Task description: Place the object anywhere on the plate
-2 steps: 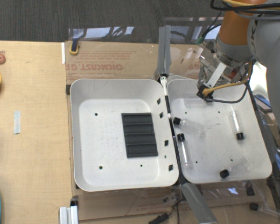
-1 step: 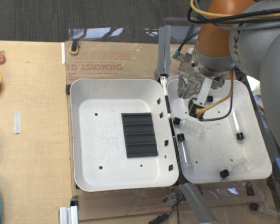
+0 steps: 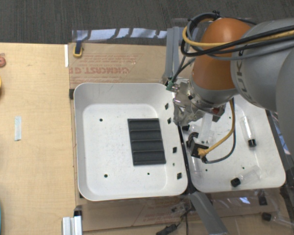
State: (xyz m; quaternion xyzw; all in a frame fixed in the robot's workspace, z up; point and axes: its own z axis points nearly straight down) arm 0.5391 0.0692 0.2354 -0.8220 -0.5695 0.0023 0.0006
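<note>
- In the camera view, over the seam between the bins, the gripper (image 3: pixel 193 131) hangs under the wrist; whether it is open or closed, I cannot tell.
- A clear capped tube (image 3: pixel 247 131), likely the object, lies in the right bin (image 3: pixel 267 163), apart from the black ridged plate (image 3: pixel 146 141).
- Likely risk: the slim, see-through tube rolls or slips, and the grasp comes up empty.

We saw two bins (image 3: pixel 88 146) of smooth matt white plastic, a ridged black block (image 3: pixel 146 141) with a dull sheen, brown cardboard (image 3: pixel 117 65) beneath, a pale wood bench (image 3: pixel 32 106), and the arm's (image 3: pixel 264 58) glossy orange band (image 3: pixel 220 43).
</note>
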